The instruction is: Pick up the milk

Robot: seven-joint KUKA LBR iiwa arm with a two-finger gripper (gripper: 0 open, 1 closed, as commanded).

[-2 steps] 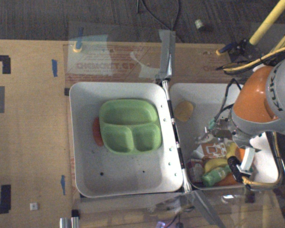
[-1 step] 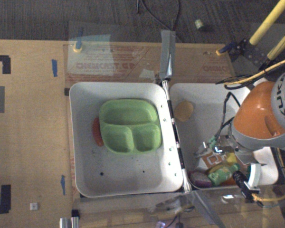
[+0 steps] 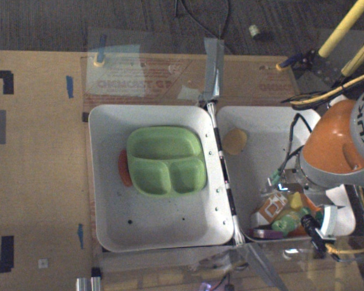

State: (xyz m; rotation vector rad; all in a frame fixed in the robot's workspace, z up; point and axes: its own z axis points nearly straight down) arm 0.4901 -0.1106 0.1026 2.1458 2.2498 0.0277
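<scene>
A small white and orange carton [image 3: 272, 207], which looks like the milk, lies in the front part of the right bin [image 3: 255, 162] among a pile of toy foods. The arm's orange band [image 3: 333, 149] hangs over the bin's right side. Below it the gripper [image 3: 289, 187] points down just above and to the right of the carton. The wrist hides much of the gripper, and no object can be seen held in it.
Around the carton lie a yellow piece [image 3: 296, 200], a green piece [image 3: 284, 224], a purple piece [image 3: 266, 233] and an orange-red piece [image 3: 310, 207]. A tan round item [image 3: 235, 141] sits at the right bin's back left. The left bin [image 3: 109, 180] holds a green divided plate [image 3: 167, 160] with a red item [image 3: 124, 167] at its left edge.
</scene>
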